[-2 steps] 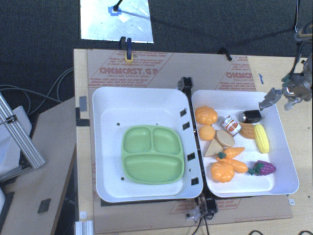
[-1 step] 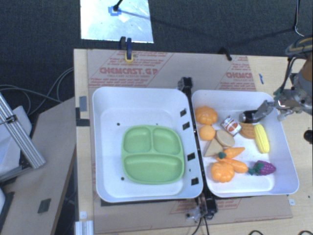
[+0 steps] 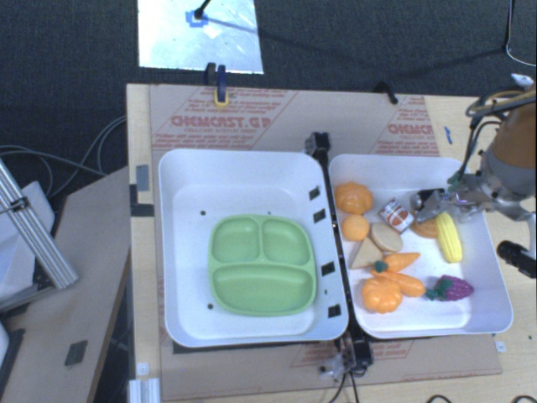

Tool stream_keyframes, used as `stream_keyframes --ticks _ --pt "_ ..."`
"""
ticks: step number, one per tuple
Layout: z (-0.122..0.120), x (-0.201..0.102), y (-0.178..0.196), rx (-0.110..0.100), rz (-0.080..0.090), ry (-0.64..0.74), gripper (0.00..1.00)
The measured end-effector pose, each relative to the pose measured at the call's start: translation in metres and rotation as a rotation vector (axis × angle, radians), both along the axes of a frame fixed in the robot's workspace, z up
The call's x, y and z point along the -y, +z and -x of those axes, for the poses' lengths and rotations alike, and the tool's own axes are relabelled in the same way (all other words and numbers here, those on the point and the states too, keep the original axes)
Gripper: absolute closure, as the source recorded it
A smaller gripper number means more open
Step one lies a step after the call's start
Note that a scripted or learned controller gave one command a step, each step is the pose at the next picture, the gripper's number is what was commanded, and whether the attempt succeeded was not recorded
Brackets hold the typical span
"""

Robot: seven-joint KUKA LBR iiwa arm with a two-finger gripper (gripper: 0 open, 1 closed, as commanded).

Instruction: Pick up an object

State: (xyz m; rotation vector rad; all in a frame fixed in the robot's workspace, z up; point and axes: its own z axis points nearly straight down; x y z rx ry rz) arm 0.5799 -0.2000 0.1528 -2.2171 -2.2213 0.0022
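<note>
The arm (image 3: pixel 510 154) reaches in from the right over the right bin (image 3: pixel 491 309), with the claw (image 3: pixel 436 204) low at the bin's upper middle, just beside the corn cob (image 3: pixel 449 237) and a small striped can (image 3: pixel 396 216). Whether the claw is apart or together cannot be told; nothing is seen between its tips.

Step in hand, by judgement: the approach to a grasp, not yet a lift. The next move calls for settling on one item, closing squarely and rising clear of its neighbours.

The corn cob is the likeliest target: yellow, ridged, lying lengthwise near the bin's right wall, touching an orange piece beneath the claw. Crowded near it lie two oranges (image 3: pixel 353 198), a carrot (image 3: pixel 398 261) and purple grapes (image 3: pixel 450 288). The left bin (image 3: pixel 180 225) holds a green divided plate (image 3: pixel 262 264).
</note>
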Motion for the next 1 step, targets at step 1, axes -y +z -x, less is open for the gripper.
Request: stream_keyframes --ticks 1 --pt "-0.0021 -0.0107 -0.0535 0.001 0.000 0.003 0.00"
